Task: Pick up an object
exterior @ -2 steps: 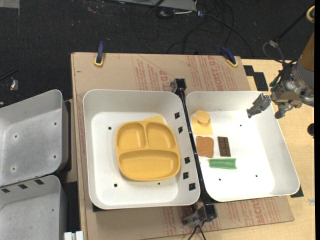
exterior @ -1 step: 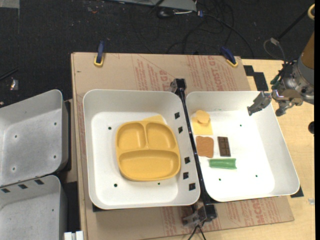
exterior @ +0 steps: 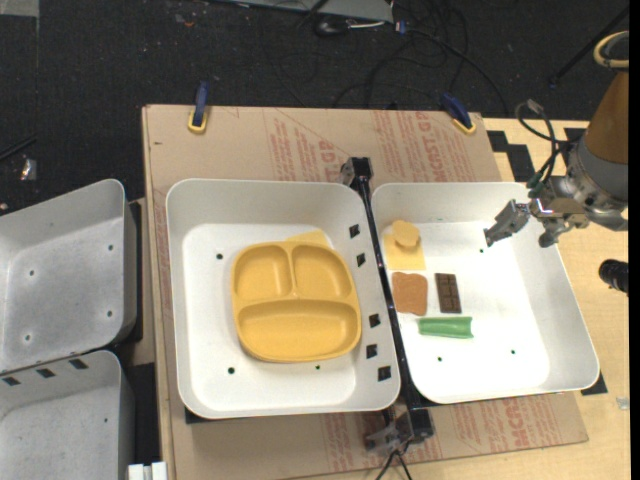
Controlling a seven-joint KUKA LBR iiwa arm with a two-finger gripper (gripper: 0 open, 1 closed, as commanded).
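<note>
pickable items sit clustered at the left side of the right bin [exterior: 520,368], close against the divider between the two bins: a pale yellow block [exterior: 404,245] with a round knob on top, just below it a brown round-cornered piece [exterior: 409,293] touching or nearly touching a dark brown rectangular bar [exterior: 449,292], and below those a green stick [exterior: 445,328] lying roughly crosswise. the left bin [exterior: 195,268] holds a yellow divided tray [exterior: 296,302].

judgement on the step in hand: this is the approach, nothing gripped yet. the green stick looks the best target (it lies a little apart from the others, with free floor on its long sides). fingers should straddle its narrow width, coming straight down, so the neighbours are not nudged. the yellow block is taller and may be easier to close on, but it sits near the bin wall, so clearance on that side is a risk.

end effector [exterior: 528,223] hovers over the upper right part of the right bin, well apart from the cluster. its two fingers look spread, one dark finger reaching left and one to the right, with nothing between them. the arm enters from the right, wrist tilted so the fingers point left and down toward the bin floor; the orange band sits above the wrist at the frame's edge. the worktop [exterior: 260,143] under the bins is brown board.
</note>
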